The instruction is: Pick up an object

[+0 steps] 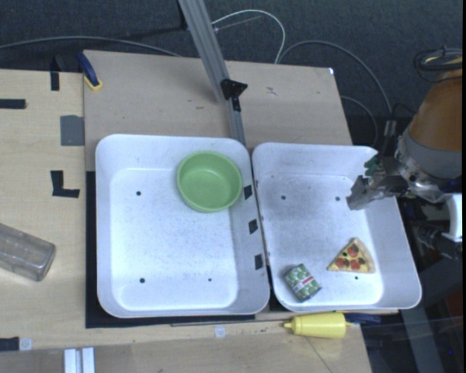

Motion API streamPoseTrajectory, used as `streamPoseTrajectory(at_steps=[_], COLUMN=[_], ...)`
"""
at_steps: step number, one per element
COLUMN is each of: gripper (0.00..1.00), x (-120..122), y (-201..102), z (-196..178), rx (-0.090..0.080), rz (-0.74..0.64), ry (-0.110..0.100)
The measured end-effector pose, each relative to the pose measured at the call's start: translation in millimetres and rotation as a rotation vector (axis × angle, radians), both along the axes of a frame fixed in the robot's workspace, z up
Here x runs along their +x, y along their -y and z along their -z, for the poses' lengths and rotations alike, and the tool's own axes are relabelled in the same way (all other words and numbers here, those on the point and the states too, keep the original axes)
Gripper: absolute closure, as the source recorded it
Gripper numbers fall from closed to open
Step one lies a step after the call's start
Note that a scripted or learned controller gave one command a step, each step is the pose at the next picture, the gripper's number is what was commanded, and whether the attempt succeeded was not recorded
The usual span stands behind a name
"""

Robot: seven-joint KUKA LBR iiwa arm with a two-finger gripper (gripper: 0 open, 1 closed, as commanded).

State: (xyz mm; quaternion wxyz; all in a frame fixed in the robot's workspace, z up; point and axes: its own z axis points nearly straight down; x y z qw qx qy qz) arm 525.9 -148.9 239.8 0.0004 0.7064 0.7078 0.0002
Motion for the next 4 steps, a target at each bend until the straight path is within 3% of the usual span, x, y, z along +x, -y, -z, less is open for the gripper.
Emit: streamPoseTrajectory(at_steps=[1,4], gripper=[1.0,1.0], x=[-3.7,17.1], y=[-55.2,-201.9], z=[11.2,11.1], rx=[0.001,0.001], rz=[-0.004,-0.005], ry=[-0.003,-0.004])
